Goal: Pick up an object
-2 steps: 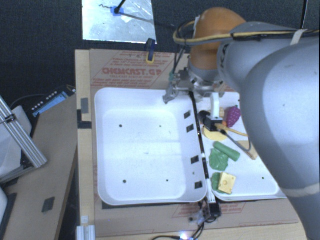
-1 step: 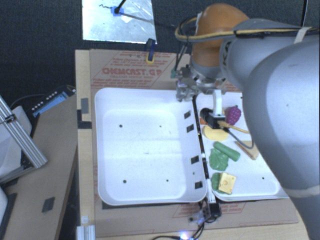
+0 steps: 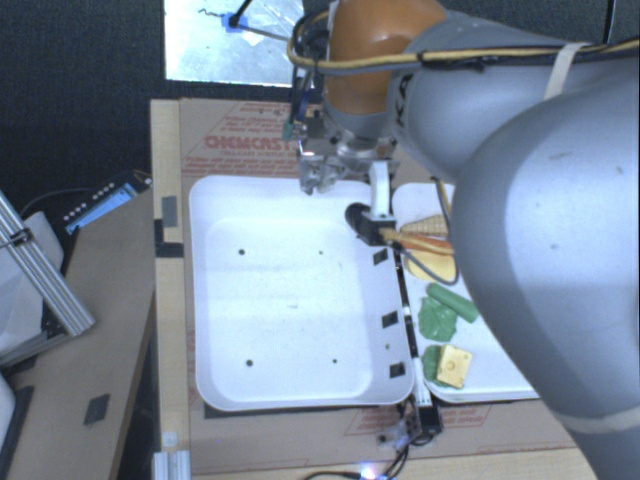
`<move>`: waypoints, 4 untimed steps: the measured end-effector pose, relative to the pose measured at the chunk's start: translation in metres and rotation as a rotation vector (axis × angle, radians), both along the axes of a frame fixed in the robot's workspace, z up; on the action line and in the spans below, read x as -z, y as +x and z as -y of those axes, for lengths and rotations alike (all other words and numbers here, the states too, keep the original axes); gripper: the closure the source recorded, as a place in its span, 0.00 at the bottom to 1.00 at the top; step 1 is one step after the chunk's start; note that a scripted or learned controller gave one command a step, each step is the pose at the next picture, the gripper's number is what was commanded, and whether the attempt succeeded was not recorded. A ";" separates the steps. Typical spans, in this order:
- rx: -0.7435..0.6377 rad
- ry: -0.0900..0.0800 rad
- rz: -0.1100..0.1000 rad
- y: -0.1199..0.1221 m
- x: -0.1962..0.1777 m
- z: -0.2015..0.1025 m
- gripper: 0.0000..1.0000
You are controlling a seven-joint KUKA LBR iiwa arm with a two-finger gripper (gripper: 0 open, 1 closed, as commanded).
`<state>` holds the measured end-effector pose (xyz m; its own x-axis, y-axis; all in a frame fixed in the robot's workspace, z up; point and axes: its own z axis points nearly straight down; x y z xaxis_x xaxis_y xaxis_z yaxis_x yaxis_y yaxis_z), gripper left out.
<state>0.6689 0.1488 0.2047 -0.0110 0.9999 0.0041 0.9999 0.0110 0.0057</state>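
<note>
My gripper [image 3: 314, 178] hangs over the far edge of the left white bin [image 3: 215, 268], below the orange wrist band. Nothing shows beneath it on the bin floor. The right bin [image 3: 480, 390] holds a yellow corn-like piece [image 3: 424, 228], a yellow-orange curved piece [image 3: 436, 264], a green lumpy toy [image 3: 444, 312] and a yellow cheese-like block [image 3: 454, 366]. These all lie to the right of the gripper, across the divider between the bins. The big grey arm hides most of the right bin.
Both bins rest on a cardboard sheet [image 3: 240, 138]. A shiny foil-like sheet [image 3: 220, 28] lies behind them. An aluminium rail [image 3: 45, 288] and a small dark device [image 3: 100, 203] sit on the bench at the left.
</note>
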 end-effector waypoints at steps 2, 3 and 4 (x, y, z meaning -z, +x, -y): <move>0.001 -0.003 -0.001 -0.009 -0.173 -0.077 1.00; -0.004 -0.003 0.001 -0.009 -0.184 -0.077 1.00; -0.010 -0.003 0.003 -0.008 -0.195 -0.078 1.00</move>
<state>0.6604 0.2265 0.3995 -0.0211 0.9998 0.0012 0.9997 0.0211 0.0087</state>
